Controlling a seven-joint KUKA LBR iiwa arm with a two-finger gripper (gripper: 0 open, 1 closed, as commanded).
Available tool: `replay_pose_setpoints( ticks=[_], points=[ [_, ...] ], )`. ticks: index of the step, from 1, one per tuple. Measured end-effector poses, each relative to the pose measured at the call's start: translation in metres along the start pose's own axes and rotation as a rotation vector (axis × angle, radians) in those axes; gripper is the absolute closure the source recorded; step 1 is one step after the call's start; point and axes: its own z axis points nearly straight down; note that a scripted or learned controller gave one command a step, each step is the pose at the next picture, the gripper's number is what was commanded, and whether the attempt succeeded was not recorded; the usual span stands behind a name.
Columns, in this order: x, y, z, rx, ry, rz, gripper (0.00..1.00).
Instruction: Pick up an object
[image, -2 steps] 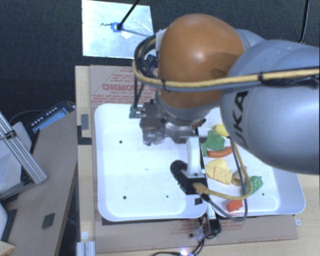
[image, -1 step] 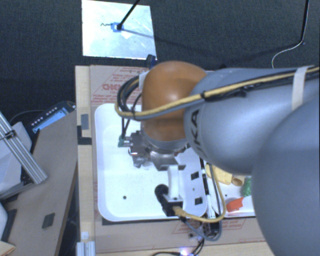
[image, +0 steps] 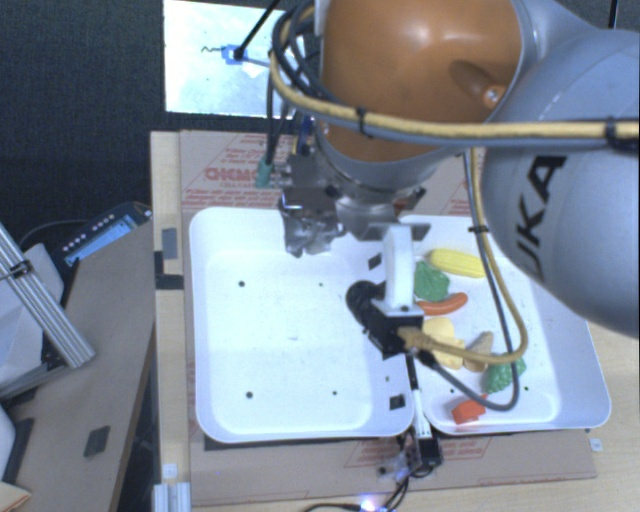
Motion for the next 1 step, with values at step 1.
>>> replay_pose_setpoints(
  ticks=[1],
  points=[
    [-0.0019,-0.0048,0.1246,0.027,-0.014,0.005,1.0]
  ],
)
